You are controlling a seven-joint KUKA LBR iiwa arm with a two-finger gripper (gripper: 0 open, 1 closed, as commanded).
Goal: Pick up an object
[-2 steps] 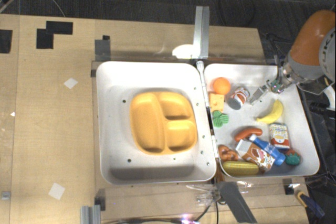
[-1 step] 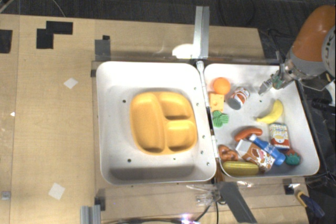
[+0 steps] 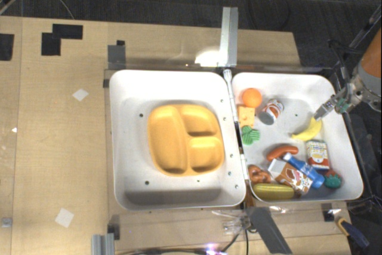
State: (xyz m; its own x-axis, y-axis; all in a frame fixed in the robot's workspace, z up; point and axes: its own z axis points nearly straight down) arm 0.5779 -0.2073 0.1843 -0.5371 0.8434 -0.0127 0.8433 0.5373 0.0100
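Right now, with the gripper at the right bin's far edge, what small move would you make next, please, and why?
Probably lower the gripper slightly onto the banana: it sits just above the banana's upper tip, and that fruit lies apart from the crowded items in the right bin.

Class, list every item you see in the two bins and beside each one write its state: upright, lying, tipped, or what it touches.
yellow tray: lying flat in the left bin, compartments up.
orange: resting loose in the right bin.
can: tipped on its side.
banana: lying flat, tool just above its upper end.
sausage: lying flat.
pickle: lying along the near wall.
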